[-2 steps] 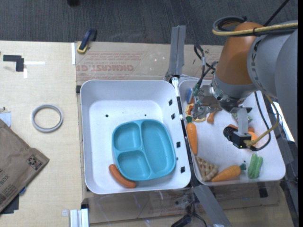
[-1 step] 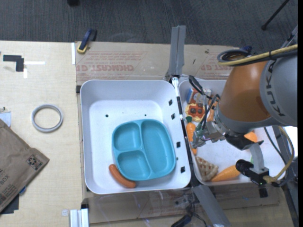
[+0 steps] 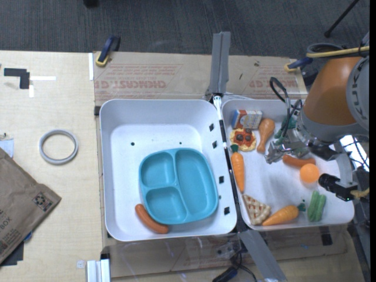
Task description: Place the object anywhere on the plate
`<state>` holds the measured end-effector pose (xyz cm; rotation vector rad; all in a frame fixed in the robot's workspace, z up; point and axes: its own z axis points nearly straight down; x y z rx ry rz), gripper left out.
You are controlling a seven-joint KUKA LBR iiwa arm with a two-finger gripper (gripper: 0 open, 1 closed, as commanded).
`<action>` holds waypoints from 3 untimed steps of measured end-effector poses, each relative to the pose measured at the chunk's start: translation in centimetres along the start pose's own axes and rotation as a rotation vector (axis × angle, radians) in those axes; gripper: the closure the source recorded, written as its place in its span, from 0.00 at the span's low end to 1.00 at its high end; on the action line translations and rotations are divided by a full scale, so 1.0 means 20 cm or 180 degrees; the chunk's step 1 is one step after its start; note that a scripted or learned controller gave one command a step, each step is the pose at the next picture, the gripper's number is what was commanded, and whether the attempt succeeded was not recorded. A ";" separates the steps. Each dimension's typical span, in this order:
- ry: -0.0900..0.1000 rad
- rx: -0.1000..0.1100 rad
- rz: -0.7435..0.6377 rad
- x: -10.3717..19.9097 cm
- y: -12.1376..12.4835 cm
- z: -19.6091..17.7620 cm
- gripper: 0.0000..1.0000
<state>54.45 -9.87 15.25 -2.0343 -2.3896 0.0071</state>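
Over the right bin (image 3: pixel 346 219), crowded with carrots (image 3: pixel 237 169), waffle (image 3: pixel 256 208) and orange (image 3: pixel 309 173), the tool (image 3: pixel 275 153) hangs, grip unclear

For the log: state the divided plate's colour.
Teal blue plate, clearest in the camera view.

Two bins sit side by side on the bench. The left bin (image 3: pixel 111 157) holds a divided plate (image 3: pixel 176 184) near its front, with a sausage (image 3: pixel 151 219) lying just beside the plate's front left edge. In the right bin (image 3: pixel 346 216), a small box (image 3: pixel 249 119) rests at the back left, a pizza piece (image 3: pixel 243 138) just before it, and a carrot (image 3: pixel 238 170) along the left wall. A waffle (image 3: pixel 255 208) and another carrot (image 3: pixel 282 215) lie at the front, a cucumber (image 3: pixel 316 207) to their right. The gripper (image 3: pixel 276 151) hangs over the bin's middle. A tape roll (image 3: pixel 58 146) lies on the bench, well left of the bins.
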 end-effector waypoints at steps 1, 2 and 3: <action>-0.0005 -0.0004 0.0145 0.09 0.54 -0.18 1.00; 0.0001 0.0001 -0.0333 0.24 0.16 -0.18 1.00; 0.0001 0.0004 -0.1147 0.64 -0.02 -0.32 1.00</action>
